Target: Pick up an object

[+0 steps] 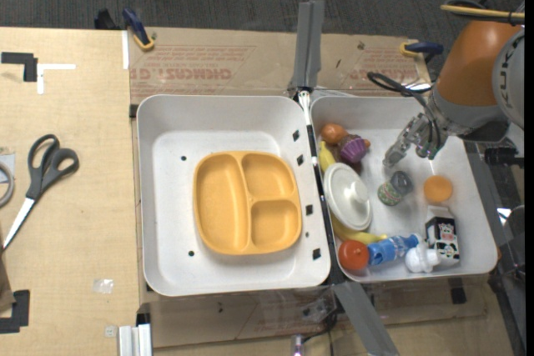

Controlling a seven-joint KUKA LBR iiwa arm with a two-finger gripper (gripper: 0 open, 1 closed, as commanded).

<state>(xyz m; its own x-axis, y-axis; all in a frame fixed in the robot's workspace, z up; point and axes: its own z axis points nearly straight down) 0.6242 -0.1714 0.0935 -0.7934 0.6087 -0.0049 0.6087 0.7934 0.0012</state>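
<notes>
Gripper (399, 152): hung over the upper middle of the right bin (477, 204), fingers parted, nothing between them.
Small grey cup (395, 188): lay just below the fingertips, apart from them.
Orange ball (437, 189): right of the cup.
White bowl (348, 196): left side of that bin.
Left bin (158, 204): held a yellow divided plate (248, 202).
Scissors (37, 176): far left on the bench.

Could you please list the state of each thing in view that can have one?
Gripper: hanging over the right bin, nothing visibly held.
Scissors: blades shut, flat on the bench.
Yellow divided plate: upright in the left bin, compartments bare.
White lid: lying flat, knob up.
Blue bottle: on its side.
Small carton: lying down.
</notes>
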